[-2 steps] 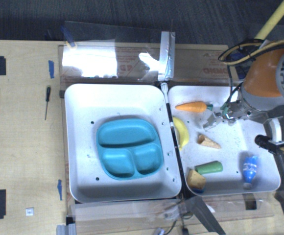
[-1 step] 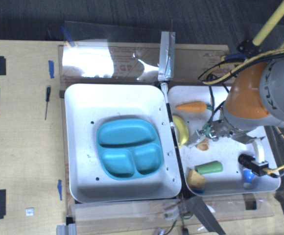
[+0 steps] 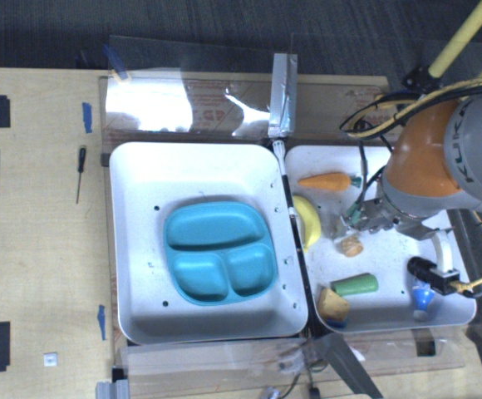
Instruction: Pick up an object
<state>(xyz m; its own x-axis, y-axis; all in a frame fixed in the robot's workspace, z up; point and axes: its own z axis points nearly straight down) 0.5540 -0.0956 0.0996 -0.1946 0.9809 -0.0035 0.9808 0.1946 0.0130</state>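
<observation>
The gripper (image 3: pixel 356 219) hangs low in the right bin (image 3: pixel 391 310), just above a small tan object (image 3: pixel 351 245). Whether it is open I cannot tell; centre over that piece before closing, clear of the banana (image 3: pixel 309 221)

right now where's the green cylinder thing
In the camera view, the green cylindrical block lies in the right white bin, near its front edge, just right of the brown bread-like piece and below the small tan lump.
</observation>
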